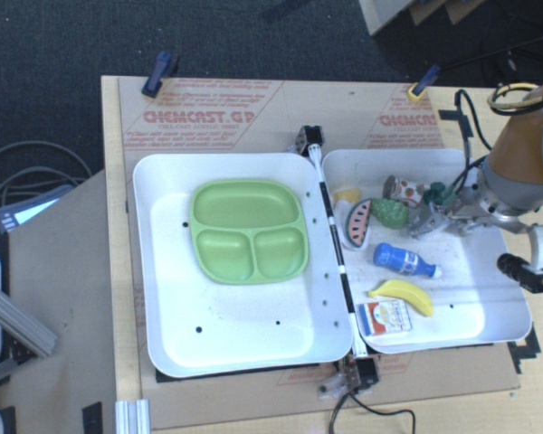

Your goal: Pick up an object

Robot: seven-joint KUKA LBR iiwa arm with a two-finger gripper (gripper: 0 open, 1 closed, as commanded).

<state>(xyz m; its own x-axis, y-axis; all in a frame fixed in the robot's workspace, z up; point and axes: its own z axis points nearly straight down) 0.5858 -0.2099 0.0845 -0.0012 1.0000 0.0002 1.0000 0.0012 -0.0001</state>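
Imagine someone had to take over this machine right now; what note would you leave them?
Gripper: low in the right bin, at the toys along its far side; whether it grips anything cannot be told.
Right bin holds: watermelon slice, green toy, blue bottle, banana, small carton.
Left bin holds a green divided plate.
Done: the arm has reached the toys.
Left: get a clear hold on one object and lift it.
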